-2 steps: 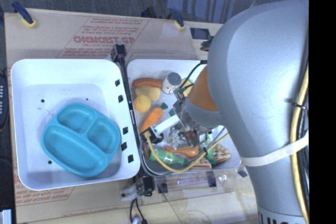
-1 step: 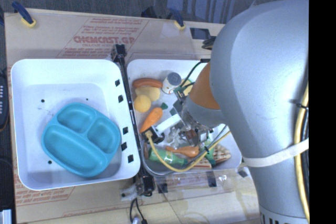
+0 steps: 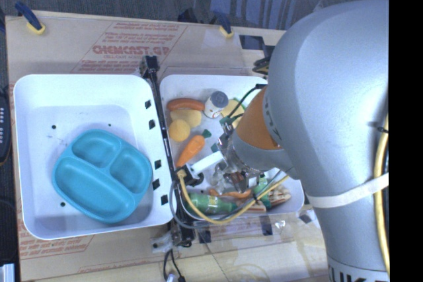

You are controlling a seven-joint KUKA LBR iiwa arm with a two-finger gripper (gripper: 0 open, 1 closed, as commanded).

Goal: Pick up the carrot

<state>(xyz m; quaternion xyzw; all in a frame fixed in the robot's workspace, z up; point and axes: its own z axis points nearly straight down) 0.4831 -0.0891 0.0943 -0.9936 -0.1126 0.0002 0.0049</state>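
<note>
Two white bins sit side by side on a cardboard-covered bench (image 3: 119, 43). The left bin (image 3: 26, 142) holds a blue divided plate (image 3: 101, 174), lying flat toward the near side of the bin, with three compartments showing.

The right bin (image 3: 178, 84) holds the clutter. The carrot (image 3: 190, 149) lies in its left half, close to the wall shared with the left bin, tilted with its thicker end up-right and its tip pointing down-left. Just above the carrot is a yellow round fruit (image 3: 179, 130), with a paler yellow piece (image 3: 188, 117) touching it from above. A sausage (image 3: 186, 104) lies across the far end of the bin, and beside it on the right stands a small grey-capped bottle (image 3: 216, 103). Along the near wall lies a green bottle (image 3: 213, 205), with a yellow cable looping around it.

The arm (image 3: 330, 129) reaches in from the right — its large grey body covers most of the bin's right half, the orange band (image 3: 254, 129) visible above the wrist. The gripper (image 3: 231, 176) hangs low over the middle of the right bin, just right of and below the carrot, apart from it. Whether the pincer is open or closed — cannot tell; the wrist and cables hide its tips. Nothing is seen to be held.
</note>
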